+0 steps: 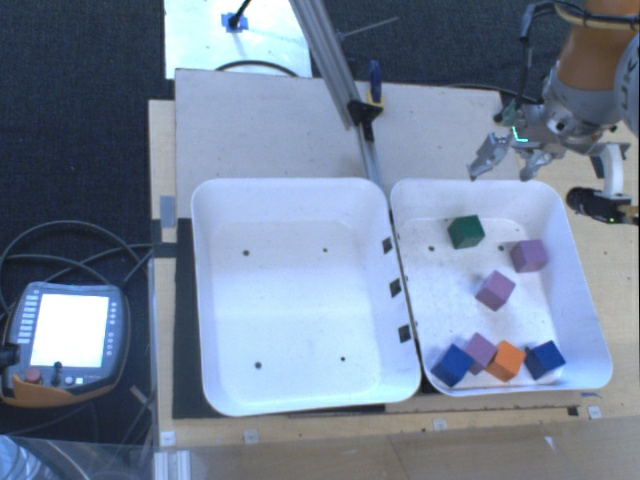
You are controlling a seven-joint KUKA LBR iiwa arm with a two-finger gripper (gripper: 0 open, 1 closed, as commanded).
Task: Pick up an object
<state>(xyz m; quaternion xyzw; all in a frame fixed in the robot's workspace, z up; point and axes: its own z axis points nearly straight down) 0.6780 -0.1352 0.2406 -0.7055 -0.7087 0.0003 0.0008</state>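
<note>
With the claw [508,160] hovering past the right bin's [580,258] far rim, apparently spread and empty, your nearest target, the green cube [466,231], lies just inward, below-left.

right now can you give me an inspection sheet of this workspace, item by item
surface: bench bears two white bins; left bin has only small dark marks on its floor; right bin holds the blocks
job's things: green block, purple blocks, blue blocks, orange block; the lower four cluster by the near wall
clutter: nothing seen
grippers: gripper above the right bin's far rim, fingers spread, holding nothing
cables: black cables on the wrist and by the pendant
surroundings: teach pendant at left, slanted metal pole, dark carpet
</note>
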